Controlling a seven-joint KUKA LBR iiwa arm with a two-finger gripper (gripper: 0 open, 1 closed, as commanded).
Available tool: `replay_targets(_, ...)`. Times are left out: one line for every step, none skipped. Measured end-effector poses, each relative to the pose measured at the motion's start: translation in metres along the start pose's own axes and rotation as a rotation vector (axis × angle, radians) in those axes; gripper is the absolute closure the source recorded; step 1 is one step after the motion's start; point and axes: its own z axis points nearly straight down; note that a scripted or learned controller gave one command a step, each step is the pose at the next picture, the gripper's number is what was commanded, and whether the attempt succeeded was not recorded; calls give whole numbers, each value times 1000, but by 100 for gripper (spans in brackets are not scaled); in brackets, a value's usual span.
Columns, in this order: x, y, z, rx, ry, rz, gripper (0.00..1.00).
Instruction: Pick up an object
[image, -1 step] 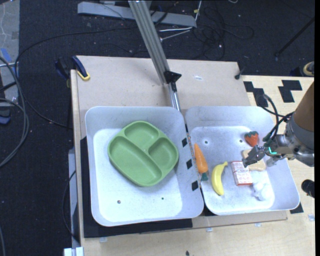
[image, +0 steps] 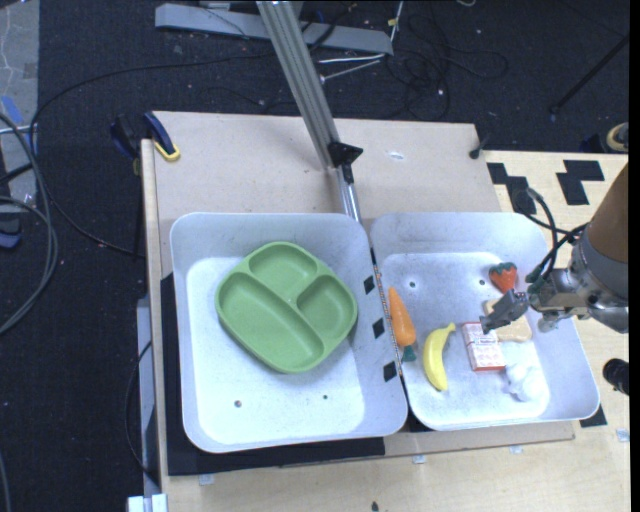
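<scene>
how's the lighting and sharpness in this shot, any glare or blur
Camera view: even overhead light, with only soft shadows under the green plate and the banana; mild glare washes out the white bins; the hand and the small red carton look slightly soft; the floor around the bench is dark.

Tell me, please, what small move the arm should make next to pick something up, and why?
Probably lower the hand straight down onto the small red-and-white box: the hand hovers just above the box's upper edge in the right bin, and the banana beside the box leaves a little room.
</scene>
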Motion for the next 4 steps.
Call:
replay_targets(7, 4, 47, 4, 1, 1, 0)
replay_targets(3, 6, 91, 4, 1, 3, 0)
replay_targets(-4, 15, 142, -3, -4, 4, 0)
replay_targets(-6, 18, 127, -14, -9, 7, 100)
